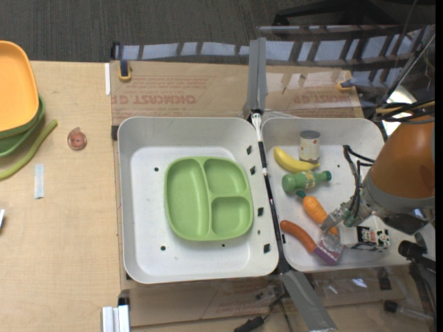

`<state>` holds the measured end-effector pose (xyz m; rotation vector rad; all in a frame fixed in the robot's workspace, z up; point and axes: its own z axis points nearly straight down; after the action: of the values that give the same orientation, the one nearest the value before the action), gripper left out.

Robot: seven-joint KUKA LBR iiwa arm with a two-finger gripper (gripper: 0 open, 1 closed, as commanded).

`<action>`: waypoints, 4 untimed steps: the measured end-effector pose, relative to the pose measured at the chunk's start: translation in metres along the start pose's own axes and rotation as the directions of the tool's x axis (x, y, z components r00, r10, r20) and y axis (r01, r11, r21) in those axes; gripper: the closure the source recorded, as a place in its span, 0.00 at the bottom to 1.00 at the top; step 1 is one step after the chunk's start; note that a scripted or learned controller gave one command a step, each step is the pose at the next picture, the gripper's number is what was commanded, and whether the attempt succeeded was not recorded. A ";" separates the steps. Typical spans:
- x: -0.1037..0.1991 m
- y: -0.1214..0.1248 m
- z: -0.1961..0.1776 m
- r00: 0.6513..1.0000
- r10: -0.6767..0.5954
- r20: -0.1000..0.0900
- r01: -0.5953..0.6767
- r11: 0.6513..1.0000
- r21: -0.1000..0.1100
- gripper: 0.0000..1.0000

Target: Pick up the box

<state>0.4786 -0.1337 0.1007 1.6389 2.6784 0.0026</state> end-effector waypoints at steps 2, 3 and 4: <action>0.050 0.038 -0.141 0.937 0.349 0.002 -0.349 0.937 0.004 1.00; 0.050 0.038 -0.141 0.937 0.349 0.002 -0.349 0.937 0.004 0.00; 0.020 0.017 -0.037 0.903 0.430 0.001 -0.430 0.903 0.006 0.00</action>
<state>0.4844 -0.1079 0.1380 2.1919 2.2548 -0.0048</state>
